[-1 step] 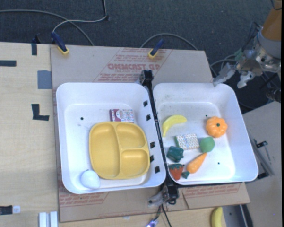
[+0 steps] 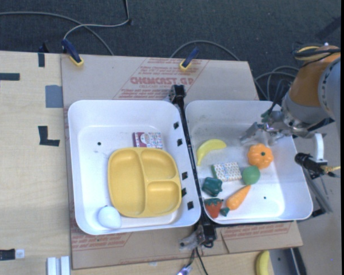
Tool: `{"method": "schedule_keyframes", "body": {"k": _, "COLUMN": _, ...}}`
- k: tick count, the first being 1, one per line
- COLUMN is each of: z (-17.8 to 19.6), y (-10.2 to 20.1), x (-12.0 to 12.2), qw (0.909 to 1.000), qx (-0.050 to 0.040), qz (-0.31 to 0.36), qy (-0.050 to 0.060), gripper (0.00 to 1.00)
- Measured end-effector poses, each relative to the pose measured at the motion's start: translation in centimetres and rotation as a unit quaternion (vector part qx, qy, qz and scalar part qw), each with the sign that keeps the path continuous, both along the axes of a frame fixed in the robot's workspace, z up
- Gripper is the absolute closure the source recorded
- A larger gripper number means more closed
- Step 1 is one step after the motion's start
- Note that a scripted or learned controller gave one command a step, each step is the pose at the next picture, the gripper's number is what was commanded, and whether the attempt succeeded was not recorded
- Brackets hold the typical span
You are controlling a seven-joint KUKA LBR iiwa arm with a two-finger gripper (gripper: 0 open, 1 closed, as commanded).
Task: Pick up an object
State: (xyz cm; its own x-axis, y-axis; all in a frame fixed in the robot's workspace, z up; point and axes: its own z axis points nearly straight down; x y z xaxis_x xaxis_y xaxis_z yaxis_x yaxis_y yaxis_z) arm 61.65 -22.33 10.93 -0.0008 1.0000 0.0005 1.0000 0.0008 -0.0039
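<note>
Pumpkin [image 2: 260, 156], cardboard [image 2: 160, 79] reading "CHEMCAST GP"

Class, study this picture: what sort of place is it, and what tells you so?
Probably a robotics lab bench for picking trials: a robot arm reaches over two white bins, toy food such as a banana fills one, and cables trail across the floor.

The scene is bright and evenly lit from above. The two white bins [image 2: 80, 153] come close to washing out, yet their rims stay readable. Shadows are soft and short: a faint one lies beside the yellow tray [image 2: 143, 182], and small ones sit under the toy food in the right bin [image 2: 275, 205]. The dark carpet [image 2: 217, 16] at the far side looks grainy. Focus is slightly soft overall, and fine detail such as the cardboard print [image 2: 160, 80] is blurry.
</note>
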Motion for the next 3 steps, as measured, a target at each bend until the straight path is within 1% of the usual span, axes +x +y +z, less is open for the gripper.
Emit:
{"method": "schedule_keyframes", "body": {"k": 1, "z": -2.2, "y": 3.6, "x": -5.1, "qw": 1.0000, "qx": -0.0012, "qz": 0.000, "qy": -0.003, "gripper": 0.00}}
{"method": "schedule_keyframes", "body": {"k": 2, "z": -2.2, "y": 5.6, "x": -8.4, "qw": 1.0000, "qx": -0.0023, "qz": 0.000, "qy": -0.005, "gripper": 0.00}}
{"method": "schedule_keyframes", "body": {"k": 3, "z": -1.2, "y": 5.5, "x": -8.4, "qw": 1.0000, "qx": -0.0033, "qz": -0.001, "qy": -0.006, "gripper": 1.00}}
